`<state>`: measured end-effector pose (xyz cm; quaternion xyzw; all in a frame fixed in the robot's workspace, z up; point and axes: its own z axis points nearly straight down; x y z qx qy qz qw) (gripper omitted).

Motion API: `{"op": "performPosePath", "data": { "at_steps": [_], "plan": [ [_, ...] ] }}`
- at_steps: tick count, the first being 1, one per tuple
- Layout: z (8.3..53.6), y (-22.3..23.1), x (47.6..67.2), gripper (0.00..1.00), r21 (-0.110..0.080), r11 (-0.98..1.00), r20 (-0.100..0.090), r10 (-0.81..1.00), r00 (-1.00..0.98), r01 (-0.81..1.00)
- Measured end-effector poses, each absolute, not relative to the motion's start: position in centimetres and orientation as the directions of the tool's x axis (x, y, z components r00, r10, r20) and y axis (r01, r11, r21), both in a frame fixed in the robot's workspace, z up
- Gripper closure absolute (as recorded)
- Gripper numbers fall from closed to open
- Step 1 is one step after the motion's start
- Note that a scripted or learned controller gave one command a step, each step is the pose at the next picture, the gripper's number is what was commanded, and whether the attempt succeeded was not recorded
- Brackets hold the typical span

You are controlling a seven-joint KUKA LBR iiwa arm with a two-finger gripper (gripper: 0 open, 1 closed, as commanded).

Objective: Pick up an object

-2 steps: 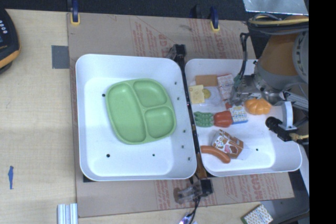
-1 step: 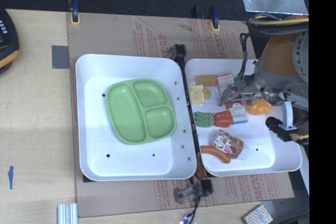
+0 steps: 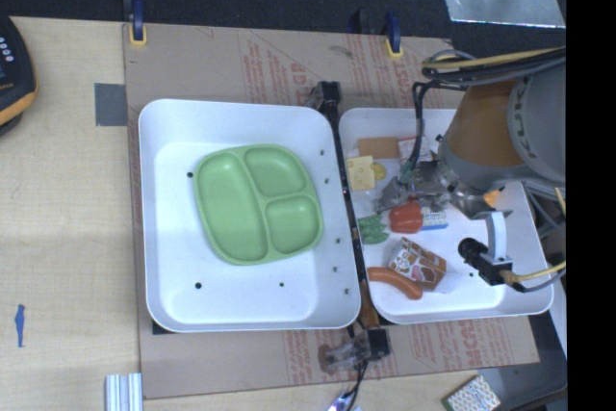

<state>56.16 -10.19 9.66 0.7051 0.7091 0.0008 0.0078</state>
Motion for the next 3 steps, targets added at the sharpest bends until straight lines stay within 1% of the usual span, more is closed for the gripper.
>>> {"op": "performPosePath", "data": {
  "at_steps": [1,2,3],
  "plan": [
    [10.9,-10.5,56.3,1.00,0.013,0.004,-0.012,1.000,-0.004,1.000],
    [10.8,-10.5,56.2,0.00,0.012,0.005,-0.012,1.000,-0.005,1.000],
    [10.5,-11.6,60.9,0.00,0.000,0.006,-0.001,1.000,-0.006,1.000]
  ]
}}
